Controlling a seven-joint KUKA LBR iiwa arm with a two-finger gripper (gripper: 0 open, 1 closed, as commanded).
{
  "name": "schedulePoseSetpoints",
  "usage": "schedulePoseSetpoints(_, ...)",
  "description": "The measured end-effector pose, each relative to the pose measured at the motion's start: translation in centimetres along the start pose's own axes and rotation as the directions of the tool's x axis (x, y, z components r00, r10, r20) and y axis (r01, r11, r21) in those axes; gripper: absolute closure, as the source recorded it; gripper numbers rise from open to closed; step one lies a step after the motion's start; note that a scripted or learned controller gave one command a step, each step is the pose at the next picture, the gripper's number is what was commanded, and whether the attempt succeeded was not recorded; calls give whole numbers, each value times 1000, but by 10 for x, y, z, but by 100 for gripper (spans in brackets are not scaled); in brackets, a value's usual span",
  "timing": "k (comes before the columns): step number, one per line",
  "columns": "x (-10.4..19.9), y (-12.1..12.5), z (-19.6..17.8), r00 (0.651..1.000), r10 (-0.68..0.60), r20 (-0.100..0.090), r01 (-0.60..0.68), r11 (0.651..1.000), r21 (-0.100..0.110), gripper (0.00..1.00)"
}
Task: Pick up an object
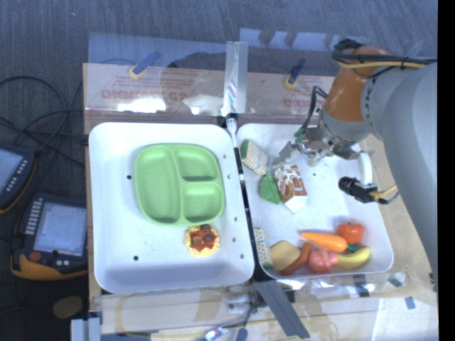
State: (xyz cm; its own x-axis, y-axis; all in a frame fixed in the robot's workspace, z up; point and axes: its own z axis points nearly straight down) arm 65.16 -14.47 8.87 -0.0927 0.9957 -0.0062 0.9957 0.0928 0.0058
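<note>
Reaching in from three o'clock, the arm (384,98) holds its gripper (307,148) low over the right bin (377,212), near that bin's twelve o'clock edge. Whether the fingers are apart or together cannot be told; nothing is seen between them. Just at seven o'clock of the gripper lies a carton (291,186), tilted, with a green leaf (269,189) touching its nine o'clock side and a wafer (254,158) beyond at the bin's ten o'clock. Along the six o'clock edge sit a carrot (323,241), a tomato (350,231), a banana (354,258), a pink piece (321,261) and a potato (284,253), crowded together. The left bin (114,212) bears a green tray (180,183), with a small pizza (202,239) just at its six o'clock.
</note>
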Motion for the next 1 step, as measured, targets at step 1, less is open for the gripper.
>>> schedulePoseSetpoints(1,41,-10,-1,993,118,-3,-118,993,-3,0)
